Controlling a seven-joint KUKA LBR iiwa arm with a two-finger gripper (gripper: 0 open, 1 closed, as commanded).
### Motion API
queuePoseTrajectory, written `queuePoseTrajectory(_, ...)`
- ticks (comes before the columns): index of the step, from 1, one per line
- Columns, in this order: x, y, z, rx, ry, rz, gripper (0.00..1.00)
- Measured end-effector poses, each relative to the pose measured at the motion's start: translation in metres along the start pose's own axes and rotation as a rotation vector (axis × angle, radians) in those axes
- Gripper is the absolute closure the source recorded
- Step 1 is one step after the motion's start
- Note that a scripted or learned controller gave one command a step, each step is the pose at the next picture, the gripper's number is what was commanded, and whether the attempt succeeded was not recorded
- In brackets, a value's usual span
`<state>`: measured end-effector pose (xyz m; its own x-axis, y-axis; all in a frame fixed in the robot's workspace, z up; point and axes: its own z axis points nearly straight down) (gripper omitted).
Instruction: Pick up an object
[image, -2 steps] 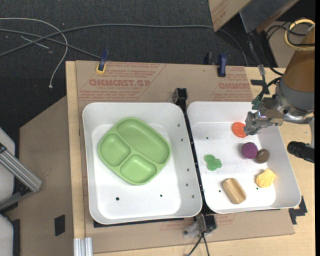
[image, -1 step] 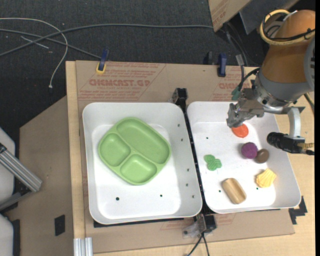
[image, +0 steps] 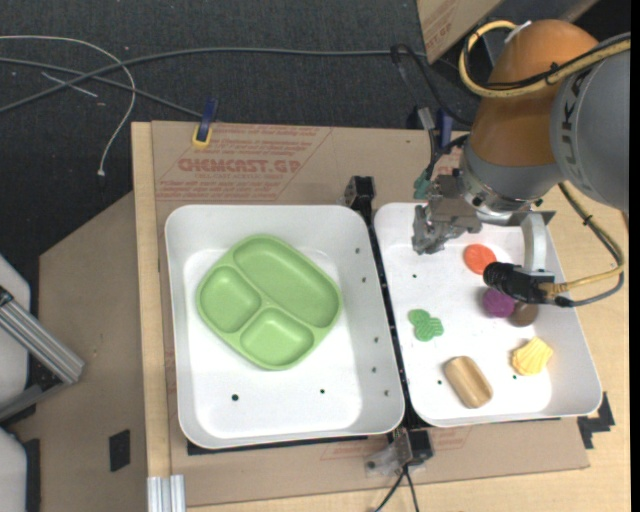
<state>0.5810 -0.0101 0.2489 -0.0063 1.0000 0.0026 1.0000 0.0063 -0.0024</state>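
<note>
Camera view: jaws (image: 432, 238) seen low in right bin (image: 572, 398), open/shut can't be told; orange piece (image: 478, 257) lies just right of them.

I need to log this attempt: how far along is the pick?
Nothing looks picked yet. The end effector hangs over the right bin's upper left part. Still lying in that bin: the orange piece, green piece, tan cylinder and yellow piece. Grasping and lifting remain.
</note>
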Motion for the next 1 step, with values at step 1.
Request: queuePoseTrajectory(1, 0.0409, 0.0173, 0.0115, -0.003, -0.002, 0.002, 1.0)
